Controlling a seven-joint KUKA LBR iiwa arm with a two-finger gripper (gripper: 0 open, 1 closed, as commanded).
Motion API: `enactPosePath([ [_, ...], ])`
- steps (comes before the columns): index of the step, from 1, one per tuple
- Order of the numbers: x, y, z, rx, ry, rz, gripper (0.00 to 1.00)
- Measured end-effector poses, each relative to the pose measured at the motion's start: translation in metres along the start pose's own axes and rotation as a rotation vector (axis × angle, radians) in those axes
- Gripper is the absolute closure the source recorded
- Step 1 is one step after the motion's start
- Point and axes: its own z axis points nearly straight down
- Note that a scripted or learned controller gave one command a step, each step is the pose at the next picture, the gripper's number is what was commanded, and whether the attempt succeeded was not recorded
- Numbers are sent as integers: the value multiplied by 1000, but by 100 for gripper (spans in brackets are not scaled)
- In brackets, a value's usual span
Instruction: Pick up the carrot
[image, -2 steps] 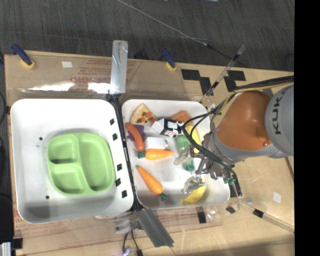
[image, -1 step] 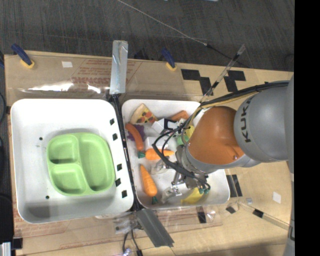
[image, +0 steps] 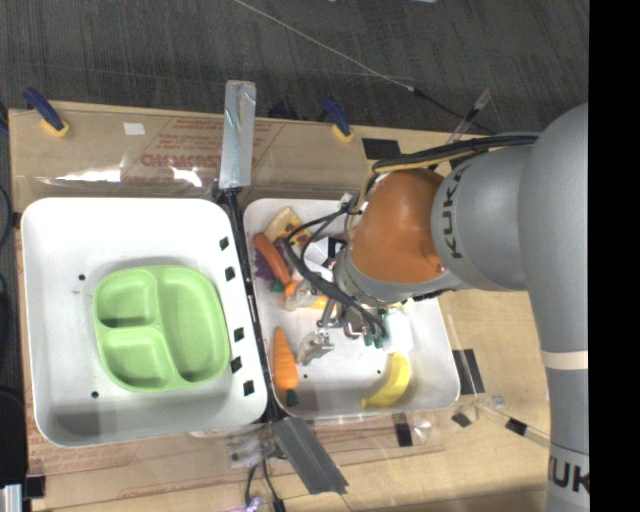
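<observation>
Nothing grasped yet: carrot (image: 285, 361) lies at right bin (image: 440, 385) near-left corner; gripper (image: 335, 330) hovers mid-bin beside it; claw state unclear; grasp remains.

The carrot (image: 285, 362) is a short orange toy with a dark green stub at its lower end. It lies lengthwise along the left wall of the right bin (image: 425, 400), near that bin's front left corner, its narrow tip pointing toward the back. Nothing touches it or rests on it.
</observation>
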Motion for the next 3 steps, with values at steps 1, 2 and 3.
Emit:
enactPosePath([
  [1, -53, 1, -1, 1, -2, -164, 0],
  [2, -54, 3, -11, 1, -5, -172, 100],
  [3, -20, 39, -103, 1, -6, 2, 100],
])
